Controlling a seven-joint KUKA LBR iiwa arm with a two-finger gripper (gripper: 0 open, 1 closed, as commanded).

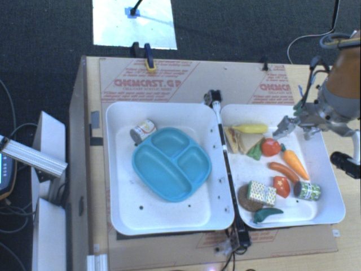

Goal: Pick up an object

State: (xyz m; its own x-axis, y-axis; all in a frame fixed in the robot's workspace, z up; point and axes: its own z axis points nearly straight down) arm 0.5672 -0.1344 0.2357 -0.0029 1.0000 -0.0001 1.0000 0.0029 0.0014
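Note:
My gripper (295,130) hangs over the back right of the right bin (333,206), its fingers spread open with nothing between them. One finger (282,127) stands just above and behind a red tomato (271,147). An orange carrot (294,163) lies just in front of the gripper. Also in this bin are a yellow banana (250,129), a sandwich wedge (235,141), a green leaf (255,151), a reddish sausage (284,171), a small red fruit (281,187), a little can (307,191), a green-and-white box (262,193) on a brown disc (245,197), and a green pepper (267,213).
The left bin (124,208) holds a blue divided plate (171,164) and a small can (142,131) lying at its back left. A black-and-white divider bar (221,143) runs between the bins. The grey arm (341,89) with cables enters from the right.

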